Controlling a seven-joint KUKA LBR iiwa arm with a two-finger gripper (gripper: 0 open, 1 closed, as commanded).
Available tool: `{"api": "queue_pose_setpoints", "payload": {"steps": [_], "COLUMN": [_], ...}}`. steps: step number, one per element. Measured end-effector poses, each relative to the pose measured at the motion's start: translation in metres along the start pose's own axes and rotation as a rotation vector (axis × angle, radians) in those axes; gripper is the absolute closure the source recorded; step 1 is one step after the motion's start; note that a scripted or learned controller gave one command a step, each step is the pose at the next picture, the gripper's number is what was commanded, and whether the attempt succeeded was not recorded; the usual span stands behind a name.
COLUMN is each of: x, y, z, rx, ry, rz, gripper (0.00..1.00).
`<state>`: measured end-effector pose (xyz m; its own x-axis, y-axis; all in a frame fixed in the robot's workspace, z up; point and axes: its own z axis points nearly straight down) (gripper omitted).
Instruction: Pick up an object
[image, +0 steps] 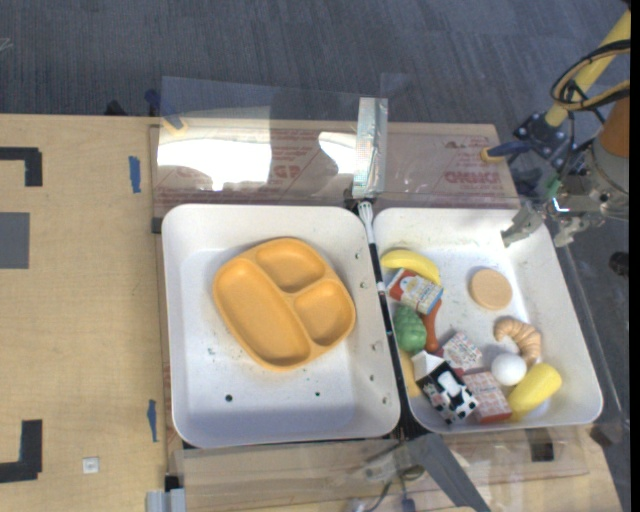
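Toys crowd the right bin (570, 300), while the left bin (190, 330) carries an orange divided plate (285, 300) lying flat near its middle. The tool (545, 222) hangs over the right bin's far right corner, at the end of the grey arm that comes in from the right edge, with yellow cable looping above it. Its two fingers stand apart, one (517, 230) pointing down toward the bin's rim and the other close beside the wrist, and nothing sits between them.

Things to pick lie well apart from the tool, lower in the bin. A banana (412, 265) rests against the left wall, with a small printed carton (416, 291) just beneath it and a green toy (408, 328) below that. A round tan biscuit (491, 289) lies alone near the bin's middle. Toward the near right corner sit a croissant (520, 336), a white egg (508, 370) touching it, and a lemon (534, 389) just beside the egg. A black and white cow toy (450, 392) lies at the near edge among small boxes. Both bins stand side by side on the desk (70, 300), touching along their inner walls.
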<state>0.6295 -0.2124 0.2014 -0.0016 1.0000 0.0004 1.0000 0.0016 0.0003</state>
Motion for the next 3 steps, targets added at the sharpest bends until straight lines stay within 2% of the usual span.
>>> {"api": "queue_pose_setpoints", "payload": {"steps": [1, 2, 3], "x": [0.018, 0.019, 0.067], "y": [-0.007, -0.005, 0.017], "z": [0.11, 0.098, 0.019], "rx": [-0.002, -0.006, -0.008], "ry": [-0.001, -0.002, -0.001], "rz": [-0.045, -0.047, -0.039], "gripper": [0.0, 1.0, 1.0]}}
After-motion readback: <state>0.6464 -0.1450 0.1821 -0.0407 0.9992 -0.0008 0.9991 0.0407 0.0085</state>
